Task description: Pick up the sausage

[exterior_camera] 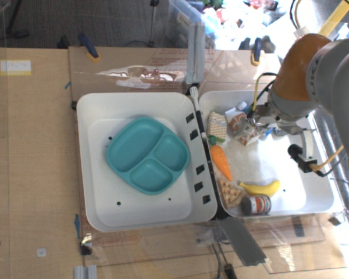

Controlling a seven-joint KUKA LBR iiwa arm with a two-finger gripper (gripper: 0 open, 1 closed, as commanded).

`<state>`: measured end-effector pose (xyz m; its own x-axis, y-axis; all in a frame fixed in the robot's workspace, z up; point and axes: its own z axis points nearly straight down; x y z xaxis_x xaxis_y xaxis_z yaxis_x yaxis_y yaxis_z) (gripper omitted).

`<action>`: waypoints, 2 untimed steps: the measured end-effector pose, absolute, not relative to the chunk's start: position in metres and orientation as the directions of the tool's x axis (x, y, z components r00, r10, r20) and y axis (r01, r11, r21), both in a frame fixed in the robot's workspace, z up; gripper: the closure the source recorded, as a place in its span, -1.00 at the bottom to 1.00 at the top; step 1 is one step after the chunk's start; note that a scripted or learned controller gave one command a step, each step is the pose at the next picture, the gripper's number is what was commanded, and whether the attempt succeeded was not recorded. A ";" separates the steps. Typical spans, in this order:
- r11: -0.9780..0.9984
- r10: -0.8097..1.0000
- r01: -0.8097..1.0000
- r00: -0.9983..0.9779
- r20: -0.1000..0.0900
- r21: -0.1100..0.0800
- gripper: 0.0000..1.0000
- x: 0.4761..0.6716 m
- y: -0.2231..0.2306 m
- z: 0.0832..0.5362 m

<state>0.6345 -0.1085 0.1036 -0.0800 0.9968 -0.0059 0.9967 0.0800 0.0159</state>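
At right of frame, the gripper (251,127) sits low in the right bin (314,199), on a brownish sausage (238,122); its grip cannot be judged. No writing is legible. A teal plate (148,154) fills the left bin (99,208).

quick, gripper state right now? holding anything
gripper: cannot be told; it is low in the right bin over a cluster of food items, and nothing can be made out in its grasp.
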 end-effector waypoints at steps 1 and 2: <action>0.085 0.996 0.996 -0.085 0.000 0.003 1.00 0.604 -0.042 0.186; 0.085 0.996 0.996 -0.085 0.000 0.002 -1.00 0.604 -0.042 0.186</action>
<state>0.6041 -0.0418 0.1857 -0.0854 0.9963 -0.0005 0.9963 0.0854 0.0023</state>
